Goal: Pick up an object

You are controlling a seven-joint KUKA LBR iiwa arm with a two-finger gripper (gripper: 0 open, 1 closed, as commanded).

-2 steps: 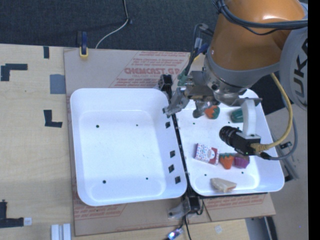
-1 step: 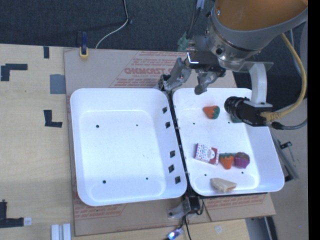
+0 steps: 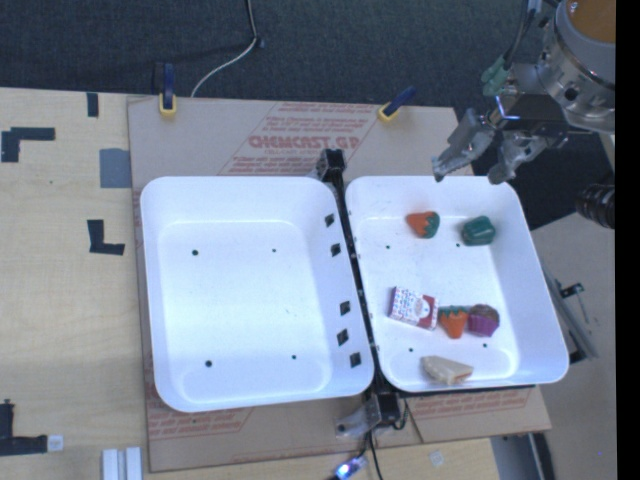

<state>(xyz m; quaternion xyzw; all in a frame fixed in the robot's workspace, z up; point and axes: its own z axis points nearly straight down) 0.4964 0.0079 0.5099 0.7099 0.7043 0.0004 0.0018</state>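
The right bin (image 3: 520, 268) holds several small toys: an orange-red piece with a green top (image 3: 423, 224), a green piece (image 3: 478, 231), a red and white carton (image 3: 412, 308), an orange carrot-like piece (image 3: 454, 321), a purple piece (image 3: 484, 319) and a tan wedge (image 3: 446, 370). My gripper (image 3: 472, 164) hangs above the bin's far rim, up and to the right of the orange-red piece. Its two fingers stand apart with nothing between them.
The left bin (image 3: 240, 288) lies beside the right one, joined along a black clip strip (image 3: 345, 268). Both rest on a cardboard sheet (image 3: 290, 138) with yellow clamps (image 3: 167, 103) at the far edge. A white cable (image 3: 225, 68) runs at the back.
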